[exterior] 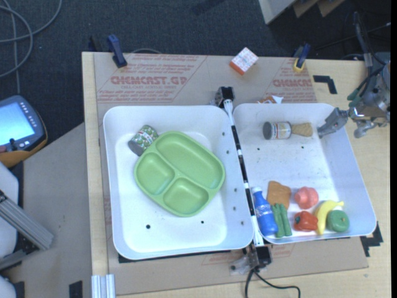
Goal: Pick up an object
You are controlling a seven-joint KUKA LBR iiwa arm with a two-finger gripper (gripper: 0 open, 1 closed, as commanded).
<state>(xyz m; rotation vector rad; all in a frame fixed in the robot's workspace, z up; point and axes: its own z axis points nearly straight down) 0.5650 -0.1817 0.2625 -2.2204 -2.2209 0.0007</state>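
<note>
The gripper (333, 121) hung at the right bin's (347, 160) far right rim, its grip state indeterminate; the jar (277, 130) lay just left; approach should descend squarely, jaws straddling the jar's width.

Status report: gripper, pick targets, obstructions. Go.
Gripper at right bin's far right rim, holding nothing seen. Brush nearest; toy food cluster at near edge. Nothing blocking the brush.

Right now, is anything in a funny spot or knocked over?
Yes. A small orange and white block sits on the bench outside both bins. In the left bin, the green plate lies crooked, with a can on its side against its edge. In the right bin, a brush lies flat.
</note>
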